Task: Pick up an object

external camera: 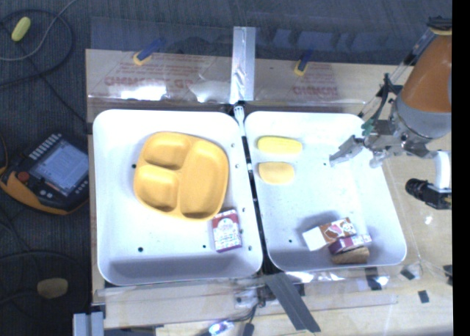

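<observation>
My gripper (346, 152) hangs over the upper right part of the right bin (382, 202), with the grey and orange arm behind it at the right edge. Nothing shows in its grasp. To its left, by the divider, a pale yellow oblong piece (278, 145) lies above a rounder tan-yellow piece (277, 172). Near the bin's front, a red and white carton (332, 233) rests against a brown item (349, 253). In the left bin (117, 246) a yellow divided plate (181, 174) lies flat, with a small red box (226, 231) just below it.
A taped plastic sheet (176, 78) covers the bench behind the bins, with a metal strip (243, 63) standing at the divider. On the floor to the left lies an orange and black pendant (50, 173). A clamp bracket (294, 305) sits at the front edge.
</observation>
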`<state>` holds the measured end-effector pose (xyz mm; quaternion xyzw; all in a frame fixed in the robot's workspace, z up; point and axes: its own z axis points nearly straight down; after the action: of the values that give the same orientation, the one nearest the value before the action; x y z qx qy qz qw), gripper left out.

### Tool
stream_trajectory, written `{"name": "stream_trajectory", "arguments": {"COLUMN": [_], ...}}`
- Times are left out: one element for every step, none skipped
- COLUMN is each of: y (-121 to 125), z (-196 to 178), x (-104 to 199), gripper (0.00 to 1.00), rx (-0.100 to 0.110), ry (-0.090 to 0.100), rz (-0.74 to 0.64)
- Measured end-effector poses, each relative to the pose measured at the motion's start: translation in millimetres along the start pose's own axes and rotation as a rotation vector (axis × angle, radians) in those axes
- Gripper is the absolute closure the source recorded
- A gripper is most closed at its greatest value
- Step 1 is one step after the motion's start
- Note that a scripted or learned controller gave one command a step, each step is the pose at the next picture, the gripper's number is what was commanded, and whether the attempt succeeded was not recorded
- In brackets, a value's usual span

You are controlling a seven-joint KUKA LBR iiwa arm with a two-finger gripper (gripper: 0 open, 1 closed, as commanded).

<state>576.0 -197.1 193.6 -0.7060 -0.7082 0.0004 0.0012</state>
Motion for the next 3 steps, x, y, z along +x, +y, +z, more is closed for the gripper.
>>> {"name": "stream_trajectory", "arguments": {"y": [-75,-36,17], "z": [82,65,50], "x": [12,67,84], "gripper": [0.00,0.00,0.00], "rx": [0.002,0.000,0.000], "ry": [0.000,0.000,-0.001], "rz": [0.104,0.065,-0.004]}}
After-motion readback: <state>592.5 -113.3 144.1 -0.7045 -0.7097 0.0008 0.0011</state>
